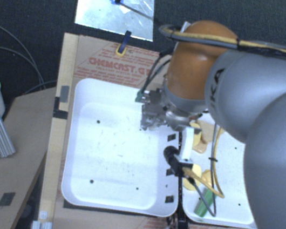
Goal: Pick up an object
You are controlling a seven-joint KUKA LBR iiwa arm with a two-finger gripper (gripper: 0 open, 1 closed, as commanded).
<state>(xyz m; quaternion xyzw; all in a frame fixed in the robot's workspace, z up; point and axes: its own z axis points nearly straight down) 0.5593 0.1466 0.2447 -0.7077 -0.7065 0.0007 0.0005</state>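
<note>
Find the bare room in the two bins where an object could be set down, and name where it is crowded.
The left bin offers open white floor from its left wall across to the divider. The right bin is crowded: a green object and yellow pieces lie near the divider, under the arm and its cables.

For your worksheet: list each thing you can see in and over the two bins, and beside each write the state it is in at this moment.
Arm: reaching in from the right, over the join of the two bins.
Gripper: low over the left bin's right part; nothing seen in it.
Left bin: flat on the bench.
Right bin: flat, partly hidden by the arm.
Green object: lying in the right bin.
Yellow pieces: lying in the right bin.
</note>
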